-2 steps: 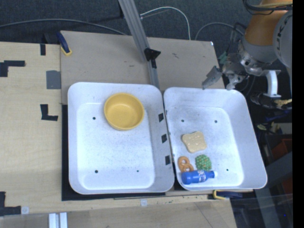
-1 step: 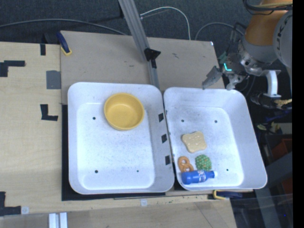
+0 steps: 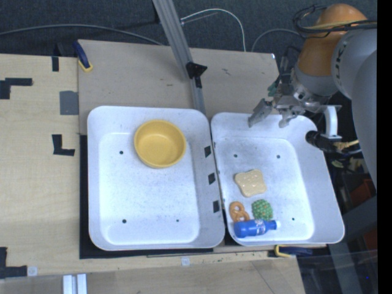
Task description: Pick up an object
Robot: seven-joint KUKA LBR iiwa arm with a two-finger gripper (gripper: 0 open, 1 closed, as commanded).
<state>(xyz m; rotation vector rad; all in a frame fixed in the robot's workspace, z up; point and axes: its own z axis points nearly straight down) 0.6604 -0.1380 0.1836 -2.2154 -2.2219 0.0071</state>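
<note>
1. Camera view, gripper position: the gripper [image 3: 272, 116] hangs over the far rim of the right bin [image 3: 318, 182], on the grey arm [image 3: 343, 48] that reaches in from the right. Its two fingers are spread wide, with nothing between them.

2. Camera view, governing relation: the candidate objects all lie in the near half of the right bin, well apart from the gripper, toward the camera and slightly to its left in the picture. In my judgement the coming move is a travel along the bin toward its near end, followed by a descent.

3. Nearest candidate: the tan slice [image 3: 250, 182] lies flat, closest to the gripper, with bare bin floor around it.

4. Crowded group: the pretzel [image 3: 239, 211], the green ball [image 3: 263, 209] and the blue bottle [image 3: 256, 227] sit close together at the near rim. The bottle lies on its side, long axis running across the bin, left to right.

5. Count, right bin: one slice, one pretzel, one green ball, one bottle; four objects.

6. Count, left bin [image 3: 110, 182]: one yellow bowl [image 3: 160, 143], upright, in the far half.

7. Count, surface [image 3: 37, 182]: two bins, side by side.
</note>
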